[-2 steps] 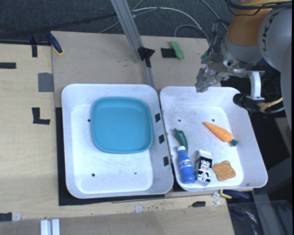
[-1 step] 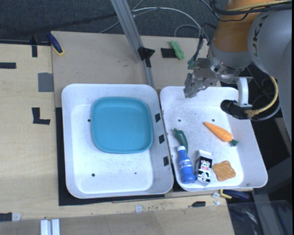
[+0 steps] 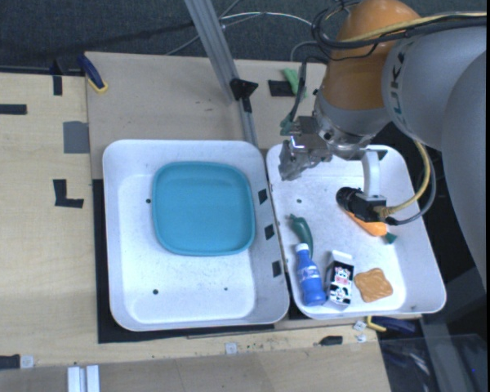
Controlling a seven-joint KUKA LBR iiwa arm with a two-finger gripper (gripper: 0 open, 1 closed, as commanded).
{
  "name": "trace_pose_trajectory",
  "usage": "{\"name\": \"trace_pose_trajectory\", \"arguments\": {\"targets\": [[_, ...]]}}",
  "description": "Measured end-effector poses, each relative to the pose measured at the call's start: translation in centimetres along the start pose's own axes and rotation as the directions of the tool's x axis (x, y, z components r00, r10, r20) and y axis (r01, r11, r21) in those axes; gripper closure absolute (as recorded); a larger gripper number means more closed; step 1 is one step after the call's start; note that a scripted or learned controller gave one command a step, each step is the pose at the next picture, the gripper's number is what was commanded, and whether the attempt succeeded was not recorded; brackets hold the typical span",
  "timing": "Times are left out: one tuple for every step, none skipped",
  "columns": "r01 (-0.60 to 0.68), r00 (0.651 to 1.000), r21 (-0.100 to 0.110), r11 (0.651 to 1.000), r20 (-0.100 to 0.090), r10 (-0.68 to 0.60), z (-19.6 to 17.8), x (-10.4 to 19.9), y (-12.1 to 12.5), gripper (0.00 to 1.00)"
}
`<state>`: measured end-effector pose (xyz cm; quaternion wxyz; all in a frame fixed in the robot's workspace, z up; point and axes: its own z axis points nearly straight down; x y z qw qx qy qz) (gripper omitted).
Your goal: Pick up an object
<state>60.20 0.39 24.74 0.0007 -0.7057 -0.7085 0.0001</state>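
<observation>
Right now, you are seeing the gripper [image 3: 296,160] hanging over the upper left corner of the right bin [image 3: 322,207], close beside the wall it shares with the left bin [image 3: 131,243]. The grey arm [image 3: 441,72] is reaching in from the right, and its orange band is sitting just above the wrist. From this slant you cannot tell whether the gripper is standing wide or narrow.

The pickable things are all lying on the right bin's floor, below the gripper and apart from it. A green item [image 3: 299,225] is lying nearest, and a blue bottle [image 3: 309,280] is lying just below it with its white cap pointing toward it. A black-and-white carton [image 3: 340,278] is sitting just beside the bottle, and a brown toast-like piece [image 3: 374,284] is resting next to the carton. An orange carrot-like piece [image 3: 372,224] is lying farther right. In the left bin a teal plate [image 3: 202,207] is lying flat.
</observation>
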Motion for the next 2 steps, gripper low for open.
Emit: {"name": "trace_pose_trajectory", "arguments": {"targets": [[-0.001, 1.0, 0.001, 1.0, 0.0, 0.001, 1.3, 4.0, -2.5, 1.0], [0.001, 1.0, -0.001, 1.0, 0.0, -0.001, 0.5, 8.7, -5.3, 1.0]]}}
